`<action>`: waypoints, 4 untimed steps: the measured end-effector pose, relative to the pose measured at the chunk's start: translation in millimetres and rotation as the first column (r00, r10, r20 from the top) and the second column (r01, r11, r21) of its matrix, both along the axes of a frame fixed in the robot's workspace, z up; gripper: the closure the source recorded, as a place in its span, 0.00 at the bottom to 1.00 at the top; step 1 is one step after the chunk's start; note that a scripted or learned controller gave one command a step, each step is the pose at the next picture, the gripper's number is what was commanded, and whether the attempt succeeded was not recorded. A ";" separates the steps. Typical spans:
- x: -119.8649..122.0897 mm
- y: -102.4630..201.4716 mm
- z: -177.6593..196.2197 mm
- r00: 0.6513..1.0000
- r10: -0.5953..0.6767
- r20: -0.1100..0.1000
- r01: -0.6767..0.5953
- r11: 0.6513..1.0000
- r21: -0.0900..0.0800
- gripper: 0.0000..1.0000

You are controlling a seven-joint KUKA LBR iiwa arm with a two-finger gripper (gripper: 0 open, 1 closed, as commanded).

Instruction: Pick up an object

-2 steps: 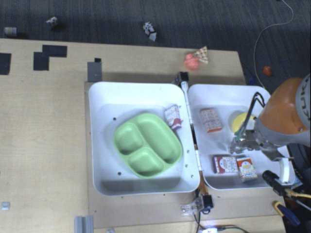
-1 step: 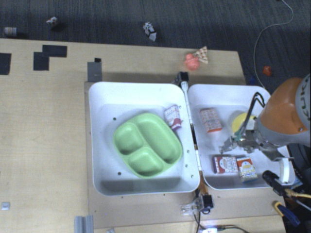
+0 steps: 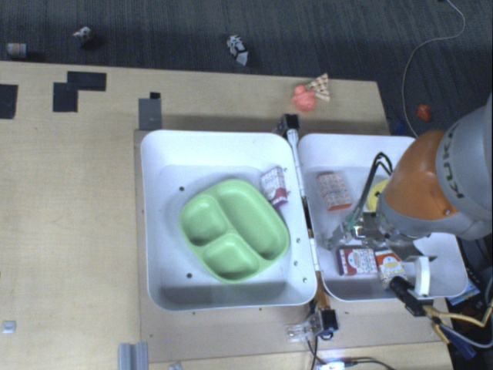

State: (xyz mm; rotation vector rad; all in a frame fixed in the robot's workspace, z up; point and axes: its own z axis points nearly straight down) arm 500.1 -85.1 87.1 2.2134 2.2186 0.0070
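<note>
Looming at the right edge, the grey arm (image 3: 462,168) with its orange band (image 3: 416,183) reaches down into the right bin (image 3: 454,280), and it is the closest thing to the lens. Its claw (image 3: 356,233) sits low over the bin floor near the left wall, but the wrist covers the tips, so I cannot tell how far apart they stand or whether anything is caught between them.

Just below the claw lies a red-and-white carton (image 3: 357,262), with a smaller orange-marked packet (image 3: 390,268) touching its right side. Higher in the same bin rests a pale packet with reddish print (image 3: 334,190), and a yellow object (image 3: 375,197) peeks out beside the orange band.

In the left bin (image 3: 154,206) a green tray with 3 compartments (image 3: 233,228) lies tilted across the middle. A small red-and-white packet (image 3: 274,185) sits at its upper right corner, close to the bin wall.

On the table (image 3: 69,245) behind the 2 bins rests a pink ball (image 3: 303,97) with a tan striped piece (image 3: 320,88) just beside it.
</note>
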 end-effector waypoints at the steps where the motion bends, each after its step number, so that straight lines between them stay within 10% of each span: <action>1: 2.6 0.6 11.5 1.000 0.002 0.007 -0.002 1.000 0.000 1.00; 2: 40.2 70.6 97.8 1.000 0.002 -0.005 -0.002 1.000 0.003 1.00; 3: 40.1 70.3 97.6 1.000 0.003 -0.006 -0.003 1.000 0.003 0.00; 4: 40.1 70.3 97.6 1.000 0.003 -0.006 -0.003 1.000 0.003 0.00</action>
